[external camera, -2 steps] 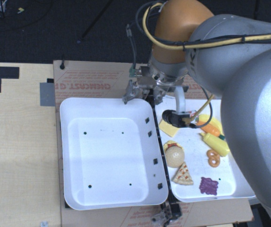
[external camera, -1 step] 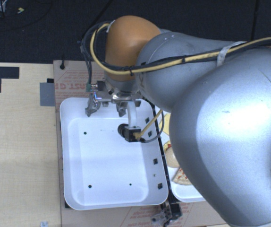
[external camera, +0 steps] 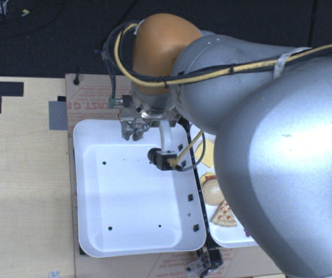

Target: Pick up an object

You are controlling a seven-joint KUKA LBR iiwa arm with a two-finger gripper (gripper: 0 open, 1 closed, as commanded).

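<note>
Overhead, the gripper point(external camera: 135, 133) hangs at the left white bin's point(external camera: 91, 213) far rim, finger state unclear

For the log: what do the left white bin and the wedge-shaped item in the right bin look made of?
Shallow white left bin: probably moulded plastic, smooth and slightly glossy, with rounded corners. Orange-and-cream pizza-like wedge: looks like a plastic or rubber toy food, matte, though too small to be sure.
</note>
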